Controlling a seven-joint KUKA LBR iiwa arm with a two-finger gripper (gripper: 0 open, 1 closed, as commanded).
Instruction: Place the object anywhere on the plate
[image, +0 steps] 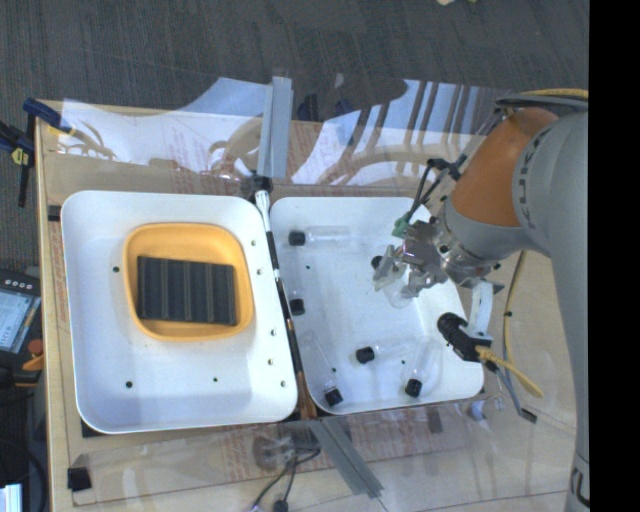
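Plate (150, 245), yellow with a dark ribbed centre, lies in the left bin (90, 385); gripper (405, 272), finger state indiscernible, hangs over the right bin (330, 330).

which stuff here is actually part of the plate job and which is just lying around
Part of the job:
- yellow plate with a dark ridged insert, in the left bin
- the hand, over the right bin
- the object to place: too unclear to pick out

Just lying about:
- small black pieces in the right bin
- cables at the bench's right
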